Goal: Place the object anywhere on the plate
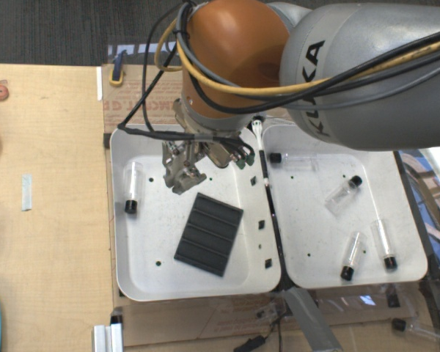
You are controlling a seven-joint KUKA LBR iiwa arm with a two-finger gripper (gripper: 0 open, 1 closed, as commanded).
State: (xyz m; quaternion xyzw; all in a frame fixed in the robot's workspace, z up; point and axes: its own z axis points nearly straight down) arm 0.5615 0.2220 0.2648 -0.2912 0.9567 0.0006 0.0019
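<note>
A black ribbed rectangular plate (209, 233) lies flat and slightly turned in the middle of the left bin (136, 281). A clear tube with a black cap (131, 189) lies near that bin's left wall, cap toward the front. My gripper (180, 180) hangs over the back part of the left bin, just behind the plate's upper left corner and to the right of the tube. The arm's orange band and grey body cover the area behind it. I see nothing held in the gripper.
The right bin (308, 273) holds several clear capped tubes, among them one (345, 191) in the middle and two (350, 257) (383, 244) near the front. A wooden bench top (44, 218) lies to the left. Cables hang around the wrist.
</note>
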